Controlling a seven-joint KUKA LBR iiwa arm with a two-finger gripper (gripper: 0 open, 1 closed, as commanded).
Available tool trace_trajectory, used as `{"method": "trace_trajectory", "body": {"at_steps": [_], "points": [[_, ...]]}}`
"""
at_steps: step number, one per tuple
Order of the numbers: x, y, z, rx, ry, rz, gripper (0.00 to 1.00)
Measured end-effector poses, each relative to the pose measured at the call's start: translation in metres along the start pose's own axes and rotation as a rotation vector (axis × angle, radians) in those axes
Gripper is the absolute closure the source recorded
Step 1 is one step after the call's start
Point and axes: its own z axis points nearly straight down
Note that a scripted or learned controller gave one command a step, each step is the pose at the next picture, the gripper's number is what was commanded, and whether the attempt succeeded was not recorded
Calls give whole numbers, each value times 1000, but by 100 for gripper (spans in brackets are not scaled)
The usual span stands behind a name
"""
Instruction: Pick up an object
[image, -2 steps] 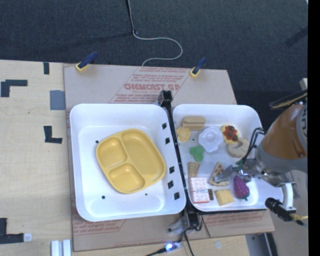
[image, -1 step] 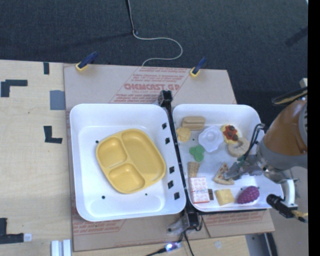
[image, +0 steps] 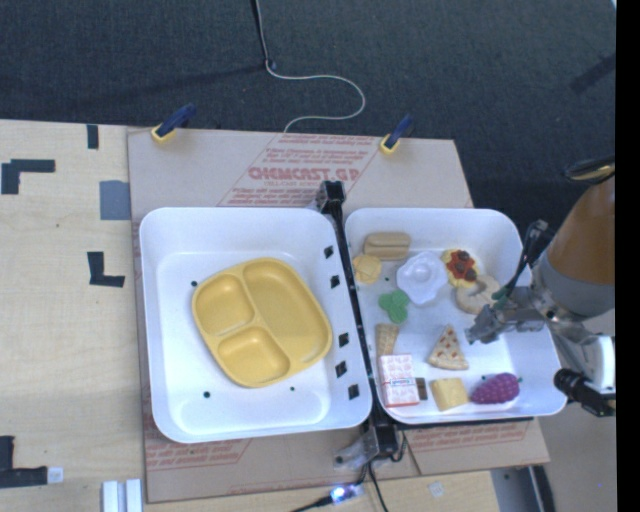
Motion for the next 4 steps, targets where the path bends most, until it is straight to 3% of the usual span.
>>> {"method": "trace_trajectory", "body": {"at_steps": [1,2,4], "points": [[-2,-8,-57,0,0,1,100],[-1,-7,-63,4,2,0,100],[96,9,-60,5,3,-4,100]]}}
